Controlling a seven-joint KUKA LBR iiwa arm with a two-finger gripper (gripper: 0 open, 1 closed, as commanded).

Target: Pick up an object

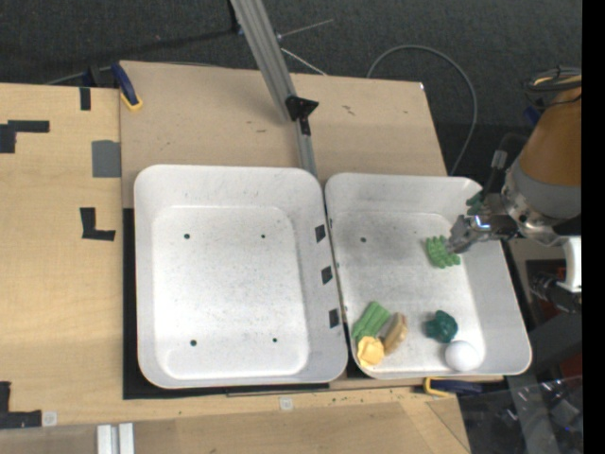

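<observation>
Green ridged toy [440, 251] lies near the right bin's [492, 282] right wall, the gripper [463, 235] just beside it, apparently touching; grip state unclear. Along the near edge: green-yellow pieces [376, 331], teal lump [440, 326], white ball [462, 355].

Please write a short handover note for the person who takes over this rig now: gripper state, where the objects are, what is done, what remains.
Gripper: over the right bin, at the light green toy; no object seen between its fingers.
Objects, all in the right bin: light green toy near the right wall; green ribbed piece, tan piece and yellow piece at the front; dark teal object and white ball at the front right.
Done: approach only.
Left: grasp and lift one object.
</observation>
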